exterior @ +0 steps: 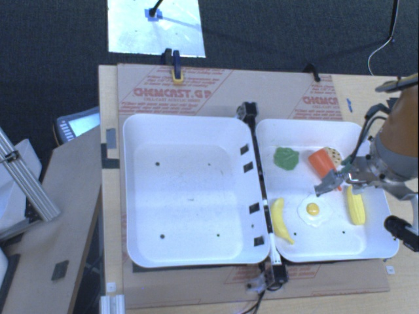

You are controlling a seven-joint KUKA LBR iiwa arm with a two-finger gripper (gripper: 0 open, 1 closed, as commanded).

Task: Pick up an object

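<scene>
The gripper [330,183] hangs low in the right bin [340,246]; the orange piece [320,161] lies just beside its fingers, the fried egg [313,211] below; their spread I cannot tell.

The right bin [308,128] lies under the gripper [327,187], and the left bin [190,195] touches it on the gripper's far side. Both rest on a lettered sheet [171,91]. Beyond the left bin are a yellow clamp [177,72], a silver plate [157,18], a tablet [77,126] and a metal rail [26,182].
</scene>
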